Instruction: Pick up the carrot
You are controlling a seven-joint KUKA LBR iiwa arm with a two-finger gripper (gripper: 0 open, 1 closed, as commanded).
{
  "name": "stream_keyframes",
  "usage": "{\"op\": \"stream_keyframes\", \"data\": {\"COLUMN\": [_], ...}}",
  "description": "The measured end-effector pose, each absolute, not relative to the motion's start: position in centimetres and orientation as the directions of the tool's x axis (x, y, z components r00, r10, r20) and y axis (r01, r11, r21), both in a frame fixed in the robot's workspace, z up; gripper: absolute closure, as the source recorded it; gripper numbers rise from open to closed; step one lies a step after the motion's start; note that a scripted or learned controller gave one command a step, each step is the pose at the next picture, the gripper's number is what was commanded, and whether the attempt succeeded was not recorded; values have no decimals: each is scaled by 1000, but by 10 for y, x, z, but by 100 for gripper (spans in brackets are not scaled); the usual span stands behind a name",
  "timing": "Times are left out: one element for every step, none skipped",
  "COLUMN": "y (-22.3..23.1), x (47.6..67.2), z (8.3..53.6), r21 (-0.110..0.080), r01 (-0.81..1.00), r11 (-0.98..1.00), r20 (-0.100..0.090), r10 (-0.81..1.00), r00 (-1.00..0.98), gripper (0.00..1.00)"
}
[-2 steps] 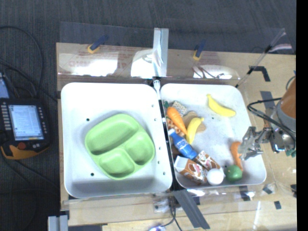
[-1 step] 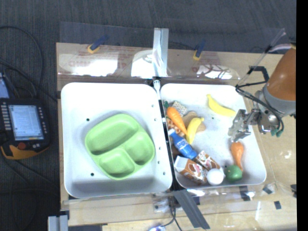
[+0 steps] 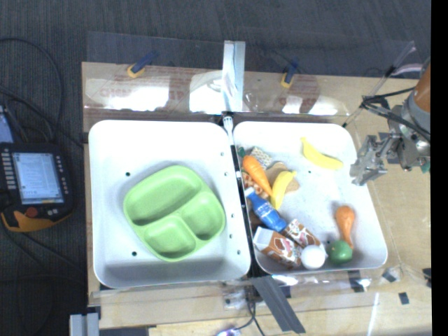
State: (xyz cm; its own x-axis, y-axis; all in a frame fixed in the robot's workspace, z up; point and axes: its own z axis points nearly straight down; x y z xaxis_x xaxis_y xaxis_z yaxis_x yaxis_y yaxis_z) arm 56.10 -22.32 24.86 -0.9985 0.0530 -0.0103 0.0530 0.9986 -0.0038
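Observation:
The carrot [image 3: 256, 176] is an orange tapered piece lying at a slant against the left wall of the right bin [image 3: 364, 208], beside a yellow banana [image 3: 282, 187]. My gripper [image 3: 369, 168] hangs over that bin's right rim, well to the right of the carrot and apart from it. Its fingers stand open with nothing between them.
The right bin also holds a second banana [image 3: 320, 157], a blue bottle [image 3: 269, 213], a brown packet [image 3: 283, 244], a white ball [image 3: 313, 257], a green ball [image 3: 340, 252] and an orange drumstick-like piece [image 3: 344, 222]. A green divided plate [image 3: 175, 211] lies in the left bin [image 3: 112, 145].

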Motion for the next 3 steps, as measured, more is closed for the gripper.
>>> {"op": "stream_keyframes", "data": {"y": [-223, -223, -221], "x": [502, 493, 520], "z": [235, 224, 223], "r21": [-1, 0, 0], "r01": [-62, -389, -594], "r11": [998, 921, 804], "r20": [-2, -2, -3], "r10": [-62, -389, -594], "r00": [-998, -921, -804], "gripper": [100, 100, 100]}}
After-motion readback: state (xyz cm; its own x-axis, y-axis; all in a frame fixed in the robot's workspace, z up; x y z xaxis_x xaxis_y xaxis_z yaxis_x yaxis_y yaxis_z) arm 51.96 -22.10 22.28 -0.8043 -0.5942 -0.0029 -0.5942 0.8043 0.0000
